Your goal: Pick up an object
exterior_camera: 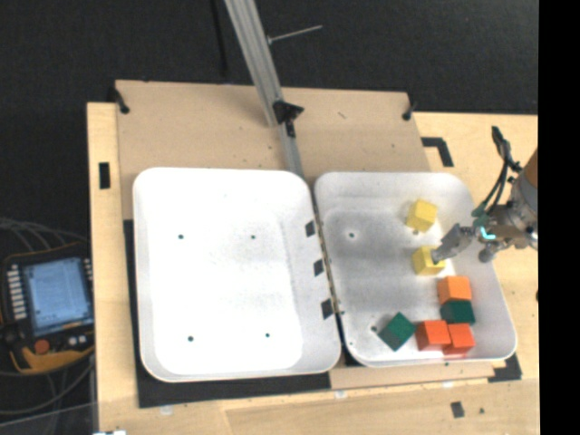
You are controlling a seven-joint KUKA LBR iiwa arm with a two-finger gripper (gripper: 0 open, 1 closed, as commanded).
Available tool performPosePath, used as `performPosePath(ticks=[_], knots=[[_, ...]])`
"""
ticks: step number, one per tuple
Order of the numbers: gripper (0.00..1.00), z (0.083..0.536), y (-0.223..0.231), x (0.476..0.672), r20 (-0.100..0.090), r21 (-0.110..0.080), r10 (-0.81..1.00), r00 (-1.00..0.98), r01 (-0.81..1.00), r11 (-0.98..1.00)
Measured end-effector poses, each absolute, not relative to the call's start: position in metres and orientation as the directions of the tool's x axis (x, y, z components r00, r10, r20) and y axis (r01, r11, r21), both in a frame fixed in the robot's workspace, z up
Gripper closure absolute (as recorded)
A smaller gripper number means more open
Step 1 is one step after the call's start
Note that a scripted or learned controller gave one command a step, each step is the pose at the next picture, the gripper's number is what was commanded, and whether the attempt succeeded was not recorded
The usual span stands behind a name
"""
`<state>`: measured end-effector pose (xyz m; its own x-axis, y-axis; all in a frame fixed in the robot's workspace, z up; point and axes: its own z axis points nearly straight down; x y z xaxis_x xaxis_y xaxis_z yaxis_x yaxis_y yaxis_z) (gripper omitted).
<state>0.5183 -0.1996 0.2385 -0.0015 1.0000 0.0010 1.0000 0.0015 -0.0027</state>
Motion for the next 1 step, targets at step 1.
performPosePath(ticks=[1], knots=[[0.00,0.2409,-0.1994,0.5193,0.000,0.002,1.000,-0.001,1.000,0.001]])
